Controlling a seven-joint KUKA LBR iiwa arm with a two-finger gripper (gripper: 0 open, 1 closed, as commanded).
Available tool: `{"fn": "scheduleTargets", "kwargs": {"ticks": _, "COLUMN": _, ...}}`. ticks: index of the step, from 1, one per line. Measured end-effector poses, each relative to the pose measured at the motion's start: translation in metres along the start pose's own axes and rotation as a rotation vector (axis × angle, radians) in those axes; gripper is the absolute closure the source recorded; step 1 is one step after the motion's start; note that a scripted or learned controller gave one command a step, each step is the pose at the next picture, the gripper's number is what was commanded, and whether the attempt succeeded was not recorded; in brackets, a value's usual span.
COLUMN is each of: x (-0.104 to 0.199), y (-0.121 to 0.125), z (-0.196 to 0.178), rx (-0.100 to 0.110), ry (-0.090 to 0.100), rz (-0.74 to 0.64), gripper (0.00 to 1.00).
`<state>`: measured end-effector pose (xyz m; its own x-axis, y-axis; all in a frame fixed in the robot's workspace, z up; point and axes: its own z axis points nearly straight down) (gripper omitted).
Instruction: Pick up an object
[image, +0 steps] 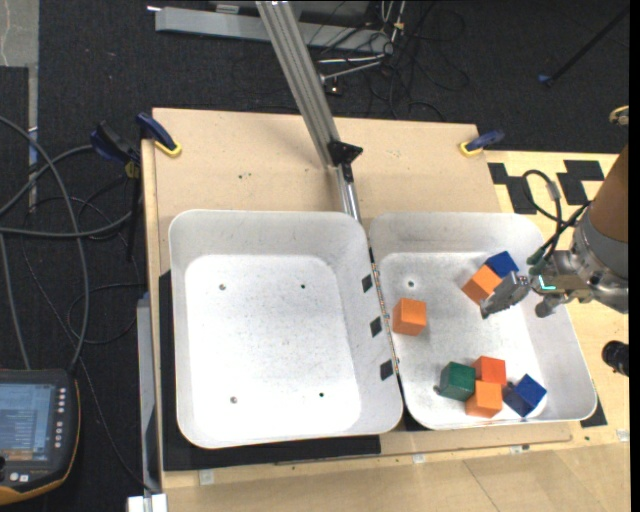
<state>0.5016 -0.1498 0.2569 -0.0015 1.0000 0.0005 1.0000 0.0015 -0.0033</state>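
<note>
Bench (260, 160): a tan board, seen carrying two white bins side by side; yellow clamps are fixed at its far corners.
Left bin (200, 240): set against the left side of the right bin, rims touching; only dark specks are seen on its floor.
Right bin (420, 235): taken as the landmark; all the blocks are found inside it.
Arm (605, 235): brought in over the right rim of the right bin, grey with an orange patch at the upper edge.
Gripper (497, 300): placed over the upper right part of the right bin, fingers angled toward the bin's centre; an orange block is met at its tips, but whether the fingers are spread or closed on it cannot be told.
Orange block at gripper (481, 283): in the upper right part of the right bin, touching the fingertips, tilted.
Blue block (502, 264): just behind that orange block, touching it.
Lone orange block (409, 316): near the left wall of the right bin, well apart from the others.
Cluster at near right corner of the right bin: a green block (459, 381), two orange blocks (488, 383), and a second blue block (525, 394), packed together.
</note>
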Motion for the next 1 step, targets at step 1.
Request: {"fn": "scheduleTargets", "kwargs": {"ticks": 1, "x": 0.0000, "y": 0.0006, "z": -0.0016, "rx": -0.004, "ry": -0.001, "rz": 0.001, "gripper": 0.00}}
